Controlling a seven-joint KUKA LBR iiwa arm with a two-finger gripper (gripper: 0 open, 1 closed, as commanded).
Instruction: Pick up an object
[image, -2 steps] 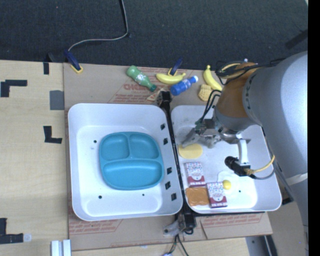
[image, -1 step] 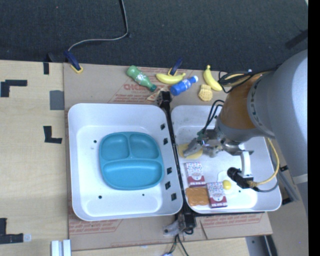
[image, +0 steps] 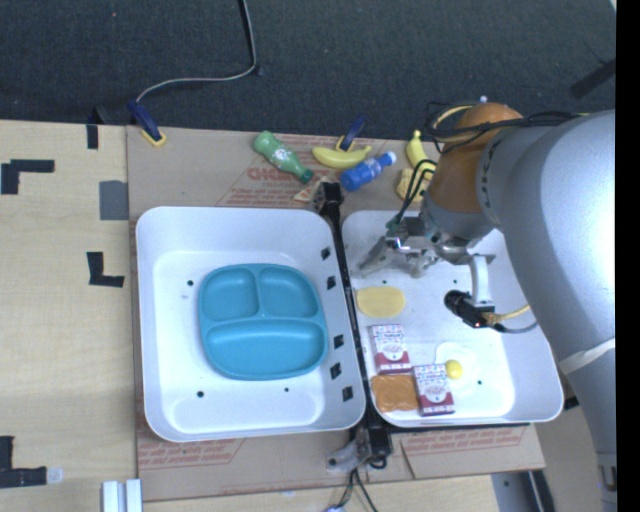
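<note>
Currently the gripper (image: 385, 252) sits low over the far left part of the right bin (image: 520, 395), fingers spread slightly, nothing between them. Just in front of it, a pale yellow disc (image: 381, 300) lies flat on the bin floor, apart from the fingers. Toward the near edge of that bin: two red-and-white packets (image: 389, 345), a brown toast-like square (image: 394, 392) and a small yellow ball (image: 454, 369), all clustered close together. Left bin (image: 160, 300) holds a blue divided plate (image: 263, 320), centred. On the table behind the bins, by the far edge: green bottle (image: 281, 156), banana (image: 342, 156), blue bottle (image: 364, 172).
</note>
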